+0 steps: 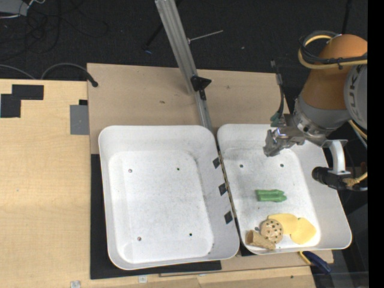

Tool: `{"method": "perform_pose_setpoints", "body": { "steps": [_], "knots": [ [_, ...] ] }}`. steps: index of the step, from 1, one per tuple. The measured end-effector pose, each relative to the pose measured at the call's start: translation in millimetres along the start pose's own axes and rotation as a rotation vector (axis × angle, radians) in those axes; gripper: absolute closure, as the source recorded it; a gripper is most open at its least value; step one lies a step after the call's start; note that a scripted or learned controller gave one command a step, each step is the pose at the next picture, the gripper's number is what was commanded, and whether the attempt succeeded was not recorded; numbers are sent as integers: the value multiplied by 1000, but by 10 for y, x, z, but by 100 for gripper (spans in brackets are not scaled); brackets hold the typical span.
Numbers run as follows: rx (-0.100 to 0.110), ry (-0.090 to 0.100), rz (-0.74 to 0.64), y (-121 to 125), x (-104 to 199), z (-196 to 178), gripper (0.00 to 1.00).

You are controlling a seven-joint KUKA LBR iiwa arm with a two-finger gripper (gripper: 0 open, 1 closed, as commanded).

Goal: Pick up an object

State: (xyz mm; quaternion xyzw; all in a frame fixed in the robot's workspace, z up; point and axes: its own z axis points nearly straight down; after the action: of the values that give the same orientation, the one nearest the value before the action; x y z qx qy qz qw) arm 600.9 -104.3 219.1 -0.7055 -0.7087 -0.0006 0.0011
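The arm reaches in from the right and bends down over the far part of the right bin (336, 233). Its gripper (275, 145) hangs above the bin floor. Whether it is open or closed, I cannot tell. The green object (270, 195) lies nearer the camera, well apart from the gripper, beside yellow pieces (295, 227) and a cookie (271, 228).

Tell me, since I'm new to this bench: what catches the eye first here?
The grey arm's orange band at the right, with its end effector above the right shallow white bin. In that bin lie a small green oblong piece and, nearer the front, pale yellow flat discs beside a brown dotted cookie-like round.
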Motion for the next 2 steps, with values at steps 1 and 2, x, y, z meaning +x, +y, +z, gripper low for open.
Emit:
{"method": "perform_pose_setpoints", "body": {
  "steps": [1, 2],
  "knots": [
    [1, -2, 1, 86, 569, -104, 100],
    [1, 0, 1, 191, 1056, -197, 100]
  ]
}}
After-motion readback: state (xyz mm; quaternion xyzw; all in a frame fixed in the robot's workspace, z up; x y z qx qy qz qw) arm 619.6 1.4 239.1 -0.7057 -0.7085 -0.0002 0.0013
